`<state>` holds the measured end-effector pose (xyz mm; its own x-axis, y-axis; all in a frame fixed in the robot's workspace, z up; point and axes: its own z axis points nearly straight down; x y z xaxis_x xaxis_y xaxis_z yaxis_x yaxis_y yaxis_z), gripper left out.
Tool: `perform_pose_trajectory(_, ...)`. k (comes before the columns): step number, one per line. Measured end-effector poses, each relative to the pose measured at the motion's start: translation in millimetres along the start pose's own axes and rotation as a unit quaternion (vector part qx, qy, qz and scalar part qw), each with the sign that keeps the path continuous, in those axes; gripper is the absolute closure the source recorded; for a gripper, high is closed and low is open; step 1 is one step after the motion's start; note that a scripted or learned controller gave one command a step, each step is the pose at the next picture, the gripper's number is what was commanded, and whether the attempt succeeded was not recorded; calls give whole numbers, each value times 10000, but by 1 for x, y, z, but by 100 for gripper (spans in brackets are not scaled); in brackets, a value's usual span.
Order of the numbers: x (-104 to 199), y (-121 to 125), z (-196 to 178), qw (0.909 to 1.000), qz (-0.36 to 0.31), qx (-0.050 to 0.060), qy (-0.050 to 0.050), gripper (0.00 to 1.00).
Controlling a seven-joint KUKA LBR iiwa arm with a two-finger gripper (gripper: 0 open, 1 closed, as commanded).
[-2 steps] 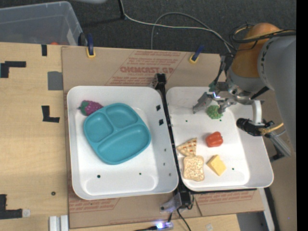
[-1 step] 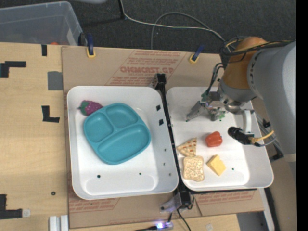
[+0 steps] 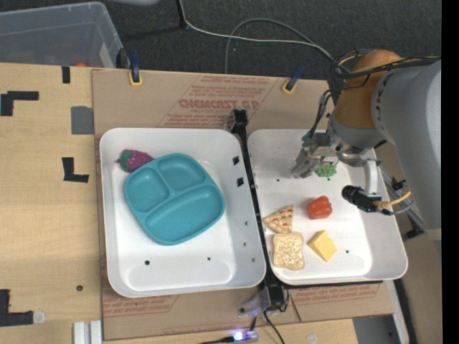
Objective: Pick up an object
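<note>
My gripper (image 3: 310, 163) hangs low over the upper middle of the right bin (image 3: 384, 264). A small green piece of toy food (image 3: 328, 169) lies right beside it, touching or nearly touching its right side. Below it lie a red toy pepper (image 3: 320, 207), a yellow cheese wedge (image 3: 323, 246), a round slice of bread (image 3: 288, 251) and a tan pizza-like slice (image 3: 280, 219). Whether anything is held, I cannot tell.
The left bin (image 3: 115, 264) holds a teal divided plate (image 3: 174, 196) with a purple bunch of grapes (image 3: 134, 160) at its upper left corner. A black divider (image 3: 247, 185) runs between the bins. A clear plastic box (image 3: 57, 31) stands at the back left.
</note>
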<state>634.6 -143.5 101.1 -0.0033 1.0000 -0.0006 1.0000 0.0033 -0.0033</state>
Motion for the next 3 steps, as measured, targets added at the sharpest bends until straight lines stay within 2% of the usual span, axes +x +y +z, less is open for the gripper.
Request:
perform_pose_trajectory(1, 6, 1, -62, 10000, 5, -39, 1, 100)
perform_pose_trajectory(2, -3, 7, -116, 10000, 7, -41, -5, 100)
perform_pose_trajectory(3, -2, 8, -157, 10000, 8, -35, -2, 100)
